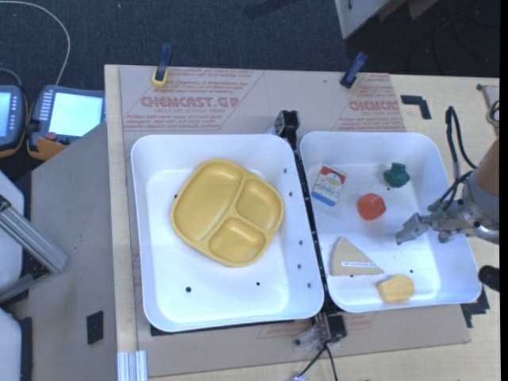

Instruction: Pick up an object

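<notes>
One yellow plate (pixel 228 221), five small items beside.

End effector (pixel 414 228) hovers near red ball (pixel 371 206).

In the right bin (pixel 429 145), the small carton (pixel 328 186), red ball (pixel 371 206), green piece (pixel 396 175), wedge (pixel 353 258) and yellow block (pixel 395 289) lie apart from one another, with bare white floor between them. The gripper (pixel 414 228) itself stands just right of the ball, taking up the bin's right middle. In the left bin (pixel 151 236), the yellow divided plate (pixel 228 211) covers the centre, leaving open floor along the front and left edges.
</notes>
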You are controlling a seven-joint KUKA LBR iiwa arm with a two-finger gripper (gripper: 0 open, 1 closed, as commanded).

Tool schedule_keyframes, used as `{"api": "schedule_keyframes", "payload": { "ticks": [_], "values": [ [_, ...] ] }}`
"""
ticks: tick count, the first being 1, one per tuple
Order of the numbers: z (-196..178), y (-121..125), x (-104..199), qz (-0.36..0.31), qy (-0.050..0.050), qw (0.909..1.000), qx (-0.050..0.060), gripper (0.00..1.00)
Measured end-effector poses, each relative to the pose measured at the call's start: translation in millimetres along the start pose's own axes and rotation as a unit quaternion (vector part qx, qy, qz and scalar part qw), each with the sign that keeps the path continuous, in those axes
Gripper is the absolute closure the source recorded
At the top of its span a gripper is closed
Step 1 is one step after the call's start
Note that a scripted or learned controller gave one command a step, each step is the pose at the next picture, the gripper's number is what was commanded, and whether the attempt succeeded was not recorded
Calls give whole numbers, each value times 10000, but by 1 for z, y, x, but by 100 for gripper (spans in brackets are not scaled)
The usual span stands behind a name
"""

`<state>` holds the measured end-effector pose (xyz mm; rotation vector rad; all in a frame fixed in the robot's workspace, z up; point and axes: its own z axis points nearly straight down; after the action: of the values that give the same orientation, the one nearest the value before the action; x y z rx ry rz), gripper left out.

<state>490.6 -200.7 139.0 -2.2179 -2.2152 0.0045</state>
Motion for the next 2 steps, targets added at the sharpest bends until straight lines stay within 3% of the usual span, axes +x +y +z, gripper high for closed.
{"api": "schedule_keyframes", "payload": {
  "ticks": [1, 2],
  "values": [
    [-14, 2, -1, -3, -22, 10000, -43, 100],
    [-58, 1, 5, -13, -29, 10000, -65, 100]
  ]
}}
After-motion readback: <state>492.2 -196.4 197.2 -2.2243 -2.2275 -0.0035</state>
